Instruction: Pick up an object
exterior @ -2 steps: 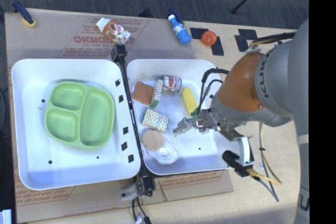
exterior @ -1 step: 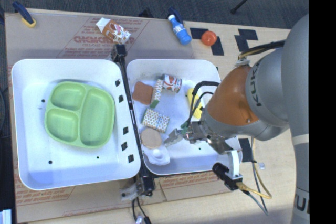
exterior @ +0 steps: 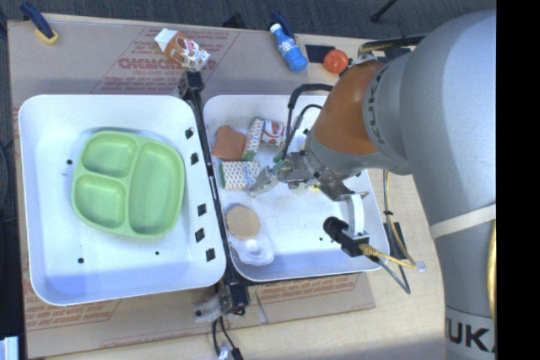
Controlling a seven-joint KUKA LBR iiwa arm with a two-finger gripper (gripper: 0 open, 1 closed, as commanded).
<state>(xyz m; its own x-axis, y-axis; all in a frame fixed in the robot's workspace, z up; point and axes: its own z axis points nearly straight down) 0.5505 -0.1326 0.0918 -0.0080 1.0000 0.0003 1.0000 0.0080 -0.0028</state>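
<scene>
At the nine o'clock side of the tabletop we see the left bin, and in its middle lies a green divided plate, flat, its three hollows up. Beyond that bin, toward eleven o'clock, a blue clamp grips the corner of the cardboard sheet, and at twelve o'clock of the bin a small snack packet lies on the cardboard. The right bin sits just beside the left one. At its ten o'clock a brown lump rests, touching a patterned packet just below it at nine o'clock. At seven o'clock lies a round tan disc, with a clear, pale thing just below it by the rim. Toward eleven o'clock a pale green packet and a red-and-white packet lie side by side. Outside the bin, at twelve o'clock, we find a blue bottle and, at one o'clock, an orange ball. The claw is low near the bin's middle, just beside the patterned packet's three o'clock edge; we cannot tell how wide it stands or whether it has hold of anything. The grey arm fills the three o'clock side.
</scene>
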